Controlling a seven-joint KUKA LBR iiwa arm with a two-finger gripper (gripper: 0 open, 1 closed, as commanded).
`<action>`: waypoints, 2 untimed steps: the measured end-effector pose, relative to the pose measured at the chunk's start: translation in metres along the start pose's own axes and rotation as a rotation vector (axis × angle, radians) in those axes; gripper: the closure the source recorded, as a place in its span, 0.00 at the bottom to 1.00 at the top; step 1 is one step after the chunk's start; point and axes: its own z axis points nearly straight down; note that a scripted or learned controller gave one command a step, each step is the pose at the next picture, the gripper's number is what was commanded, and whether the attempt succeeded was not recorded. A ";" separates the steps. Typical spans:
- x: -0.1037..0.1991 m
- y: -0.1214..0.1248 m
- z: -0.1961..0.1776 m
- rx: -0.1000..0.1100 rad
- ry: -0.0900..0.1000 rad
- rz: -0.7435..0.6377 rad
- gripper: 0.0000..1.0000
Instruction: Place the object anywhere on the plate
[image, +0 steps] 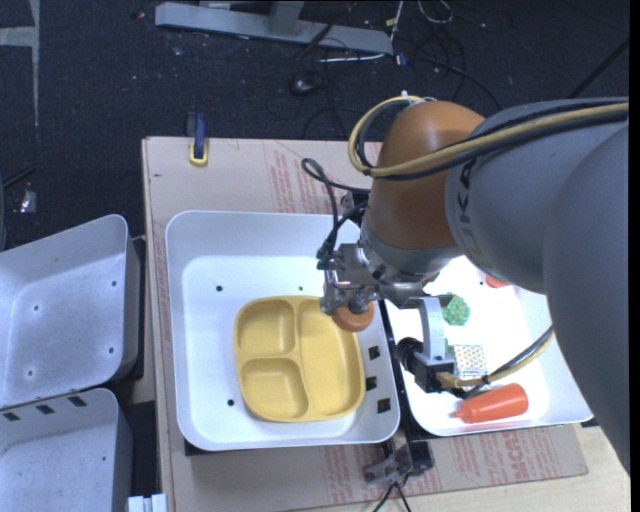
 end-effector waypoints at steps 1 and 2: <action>0.046 -0.008 -0.003 0.002 -0.003 0.007 1.00; 0.046 -0.008 -0.003 0.002 -0.003 0.007 0.00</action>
